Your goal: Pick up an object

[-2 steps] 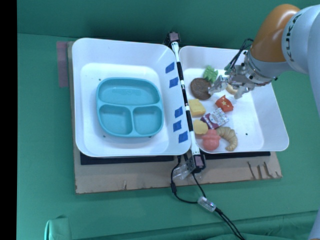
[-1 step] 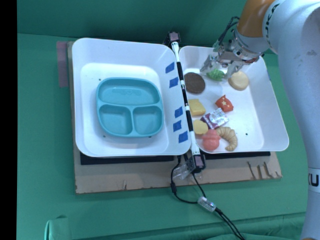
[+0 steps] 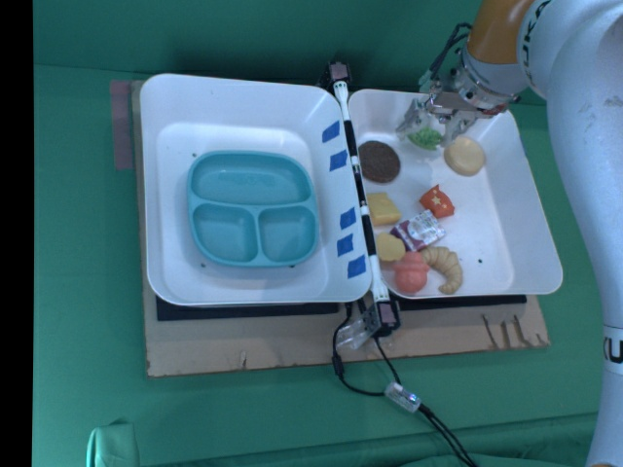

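Green toy (image 3: 425, 137), one, lies at the far end of the right bin (image 3: 531, 212), between the fingers of the gripper (image 3: 429, 125); the fingers are spread to either side of it, and whether they touch it I cannot tell.

Left to right:

- Bins, two, white and shallow, side by side on a cardboard sheet (image 3: 243, 343).
- Left bin (image 3: 170, 105): one teal tray (image 3: 253, 208) with three compartments, one long and two small, resting flat in the middle.
- Blue tape squares (image 3: 339, 160), five, along the left bin's right wall.
- Divider strip (image 3: 354, 168), one, black and white, running between the bins, with a cable (image 3: 389, 382) trailing off its near end.
- Right bin, eight further toy foods besides the green one:
  - one brown round cookie (image 3: 380, 161), near the left wall;
  - one yellow wedge (image 3: 383, 208), below the cookie;
  - one small yellow round piece (image 3: 390, 248), against the left wall;
  - one red-pink berry shape (image 3: 411, 273), at the near end;
  - one red-and-white packet (image 3: 421, 230), mid-bin;
  - one croissant (image 3: 446, 268), touching the berry shape on its right;
  - one small red block (image 3: 437, 200), just above the packet;
  - one pale yellow round bun (image 3: 464, 156), just right of the gripper.
- Arm (image 3: 574, 86), one, grey with an orange band, reaching in from the right above the bin's far corner.
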You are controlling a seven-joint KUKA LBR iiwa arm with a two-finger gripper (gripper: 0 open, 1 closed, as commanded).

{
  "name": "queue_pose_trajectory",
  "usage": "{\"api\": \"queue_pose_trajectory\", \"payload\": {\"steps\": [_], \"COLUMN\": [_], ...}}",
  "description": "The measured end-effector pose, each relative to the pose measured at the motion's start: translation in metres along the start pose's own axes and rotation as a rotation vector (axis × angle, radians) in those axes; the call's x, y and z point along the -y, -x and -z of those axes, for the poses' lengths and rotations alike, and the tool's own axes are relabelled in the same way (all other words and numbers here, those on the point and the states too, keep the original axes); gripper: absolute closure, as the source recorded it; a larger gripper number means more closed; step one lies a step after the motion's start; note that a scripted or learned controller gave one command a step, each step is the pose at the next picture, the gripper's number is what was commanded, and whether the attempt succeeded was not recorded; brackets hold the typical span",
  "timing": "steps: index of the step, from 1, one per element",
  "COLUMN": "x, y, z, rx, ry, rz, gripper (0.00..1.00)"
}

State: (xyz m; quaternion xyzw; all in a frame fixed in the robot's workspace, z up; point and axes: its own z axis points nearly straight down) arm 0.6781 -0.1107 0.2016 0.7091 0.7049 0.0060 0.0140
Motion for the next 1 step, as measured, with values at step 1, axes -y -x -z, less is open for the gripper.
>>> {"api": "queue_pose_trajectory", "payload": {"steps": [1], "x": [0.0326], "y": [-0.0731], "z": [0.1221], "rx": [-0.009], "ry": [-0.017], "rz": [0.003], "gripper": [1.0]}}
